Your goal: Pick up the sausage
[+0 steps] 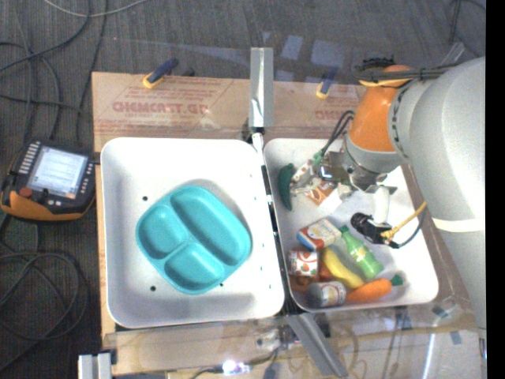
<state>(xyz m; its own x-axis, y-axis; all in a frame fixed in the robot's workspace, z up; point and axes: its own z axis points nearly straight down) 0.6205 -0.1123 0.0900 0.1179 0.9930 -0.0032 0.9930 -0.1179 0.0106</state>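
Note:
My gripper (314,174) hangs low over the upper left part of the right bin (418,287), at the end of the grey arm with its orange band (375,126). Just below it lies a small orange-brown piece (320,195) that may be the sausage; it is partly hidden by the gripper body. A dark green vegetable (284,185) lies just left of the gripper, against the bin's left wall. I see nothing clearly held.
The lower part of the right bin is crowded: a small carton (319,233), a red can (302,262), a banana (339,266), a green bottle (361,253), a carrot (368,290) and a grey can (327,294). The left bin (118,290) holds a teal divided plate (194,237).

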